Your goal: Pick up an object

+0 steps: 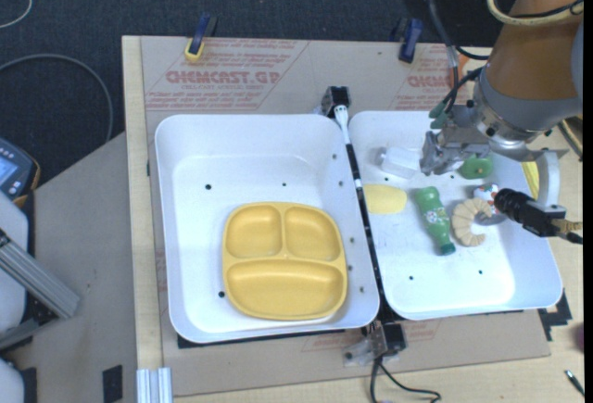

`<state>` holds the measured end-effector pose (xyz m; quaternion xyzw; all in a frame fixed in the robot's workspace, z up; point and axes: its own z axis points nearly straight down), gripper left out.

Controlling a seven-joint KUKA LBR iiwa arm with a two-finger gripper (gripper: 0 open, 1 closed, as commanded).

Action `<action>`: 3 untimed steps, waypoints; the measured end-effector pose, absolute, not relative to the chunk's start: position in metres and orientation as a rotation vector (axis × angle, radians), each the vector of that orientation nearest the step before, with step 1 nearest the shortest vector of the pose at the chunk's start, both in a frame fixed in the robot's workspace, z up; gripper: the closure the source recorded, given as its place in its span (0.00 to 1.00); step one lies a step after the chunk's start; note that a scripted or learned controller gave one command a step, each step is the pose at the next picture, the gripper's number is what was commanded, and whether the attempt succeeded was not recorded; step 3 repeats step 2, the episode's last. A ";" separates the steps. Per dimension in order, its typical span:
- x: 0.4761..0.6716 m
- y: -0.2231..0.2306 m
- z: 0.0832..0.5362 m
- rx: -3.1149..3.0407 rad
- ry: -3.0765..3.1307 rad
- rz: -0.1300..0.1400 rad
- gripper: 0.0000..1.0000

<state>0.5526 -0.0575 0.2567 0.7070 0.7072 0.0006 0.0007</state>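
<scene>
Nothing is lifted yet. The gripper (443,160) hangs low at the right bin's (463,299) twelve o'clock; whether it is wide or narrow I cannot tell. The green bottle (435,219) lies toward its six o'clock, apparently untouched.

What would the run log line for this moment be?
gripper: low in right bin | green bottle: lying, untouched | yellow tray: left bin

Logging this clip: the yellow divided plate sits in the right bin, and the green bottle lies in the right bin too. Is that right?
Not quite. The camera view shows the yellow divided plate in the left bin, not the right. The green bottle does lie in the right bin.
</scene>
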 end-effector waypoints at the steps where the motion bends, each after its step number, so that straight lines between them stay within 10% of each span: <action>1: 0.520 0.030 0.351 2.206 2.230 0.016 1.00; 3: 0.482 0.063 0.372 2.215 2.227 0.005 1.00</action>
